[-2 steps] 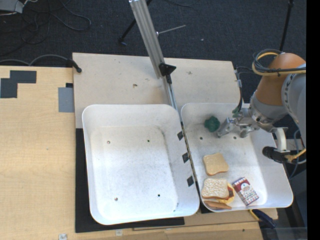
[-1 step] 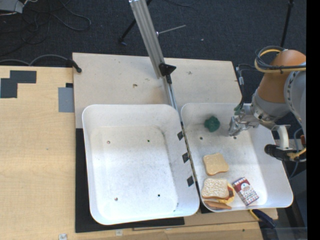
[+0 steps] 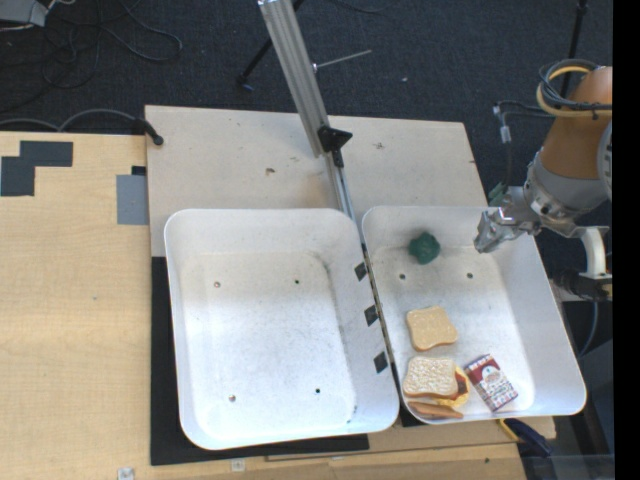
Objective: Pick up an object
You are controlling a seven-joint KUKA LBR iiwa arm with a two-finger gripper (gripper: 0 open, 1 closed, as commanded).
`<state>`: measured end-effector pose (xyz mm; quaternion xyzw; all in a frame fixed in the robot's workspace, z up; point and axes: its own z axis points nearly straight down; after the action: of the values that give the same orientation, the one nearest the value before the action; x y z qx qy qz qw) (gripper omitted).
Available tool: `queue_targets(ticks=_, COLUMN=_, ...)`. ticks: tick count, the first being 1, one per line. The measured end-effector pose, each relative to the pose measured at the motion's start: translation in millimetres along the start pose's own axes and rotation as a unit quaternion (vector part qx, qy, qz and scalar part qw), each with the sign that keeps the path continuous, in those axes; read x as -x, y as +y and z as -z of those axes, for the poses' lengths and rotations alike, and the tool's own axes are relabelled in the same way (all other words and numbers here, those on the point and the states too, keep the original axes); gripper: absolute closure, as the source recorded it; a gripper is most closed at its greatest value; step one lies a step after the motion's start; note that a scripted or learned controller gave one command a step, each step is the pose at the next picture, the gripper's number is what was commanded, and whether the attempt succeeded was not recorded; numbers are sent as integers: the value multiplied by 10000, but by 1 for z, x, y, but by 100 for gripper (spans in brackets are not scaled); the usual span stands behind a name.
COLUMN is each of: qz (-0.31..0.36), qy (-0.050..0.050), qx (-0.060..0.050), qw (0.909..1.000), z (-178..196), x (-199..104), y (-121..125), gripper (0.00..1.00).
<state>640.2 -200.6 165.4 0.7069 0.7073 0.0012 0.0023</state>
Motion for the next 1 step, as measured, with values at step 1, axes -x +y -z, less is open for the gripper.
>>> queue_targets(ticks=1, qz=16, qy=1, qx=-5, qw=10000, z=43, x=1, y=3, gripper=100)
